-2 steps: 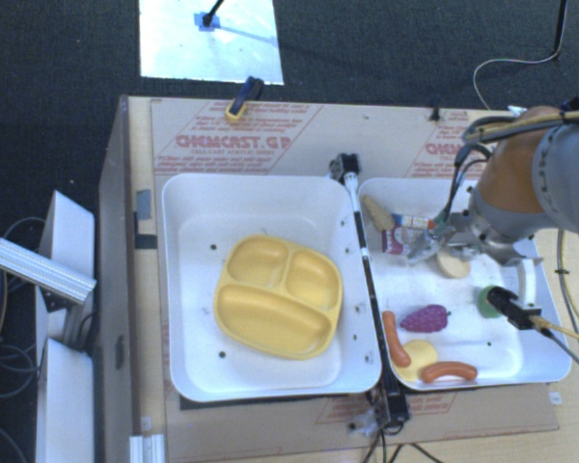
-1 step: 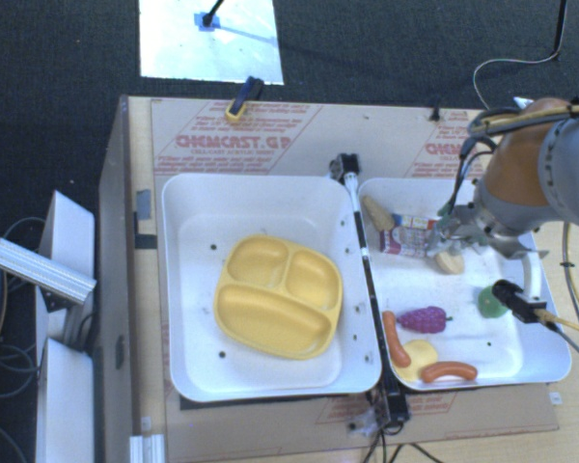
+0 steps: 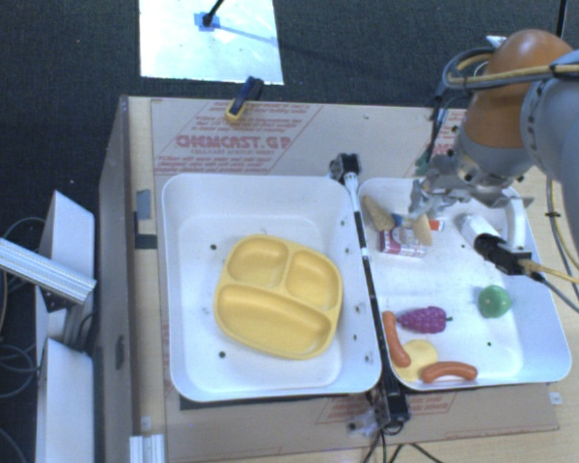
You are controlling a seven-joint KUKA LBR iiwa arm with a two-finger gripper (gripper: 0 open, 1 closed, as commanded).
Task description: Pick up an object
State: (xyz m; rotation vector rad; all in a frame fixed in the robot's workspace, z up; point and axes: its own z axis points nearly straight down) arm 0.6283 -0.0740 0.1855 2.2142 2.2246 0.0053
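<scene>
Gripper (image 3: 427, 207): over the far-left part of the right bin (image 3: 545, 355), hanging from the grey arm with its orange band; whether the jaws are spread or pressed together cannot be told from this view
Tan piece, first (image 3: 423, 228): right at the jaws, on their near side; whether it touches them cannot be told
Small red-and-white carton (image 3: 402, 245): just beside the jaws, toward the near left; lying flat on the bin floor, touching or nearly touching the first tan piece
Tan piece, second (image 3: 376, 211): near the jaws, on their left, close to the bin's left wall
Green ball (image 3: 494, 301): well apart from the jaws, toward the near right
Purple grape bunch (image 3: 423, 318): well apart from the jaws, straight toward the near edge
Red sausage (image 3: 393, 339): beyond the grapes from the jaws, along the left wall
Yellow piece (image 3: 421, 354): nearer still than the grapes; just beside the red sausage
Orange sausage (image 3: 449, 372): farthest of the bin's things from the jaws, at the near wall
Left bin (image 3: 188, 258): well to the left of the jaws; holds a yellow divided plate (image 3: 280, 295), lying flat
</scene>
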